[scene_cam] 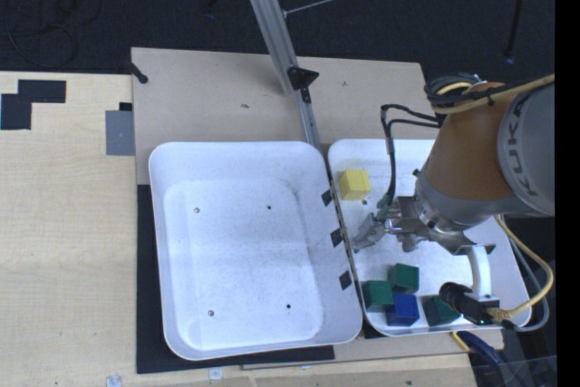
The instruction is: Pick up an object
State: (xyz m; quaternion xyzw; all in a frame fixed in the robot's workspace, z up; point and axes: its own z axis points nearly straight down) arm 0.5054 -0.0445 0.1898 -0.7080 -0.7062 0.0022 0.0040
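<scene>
yellow block (353,184) far side of right bin (349,154), green blocks (404,275), blue block (402,310) near edge

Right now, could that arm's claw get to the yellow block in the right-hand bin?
Probably yes. The yellow block sits alone near the back of the right bin, with bare floor around it. The gripper hangs just in front of it, with nothing between them. The green and blue blocks lie farther forward.

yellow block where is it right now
The yellow block lies in the right bin, near its far left corner, beside the divider between the bins and up-left of the hand.
</scene>
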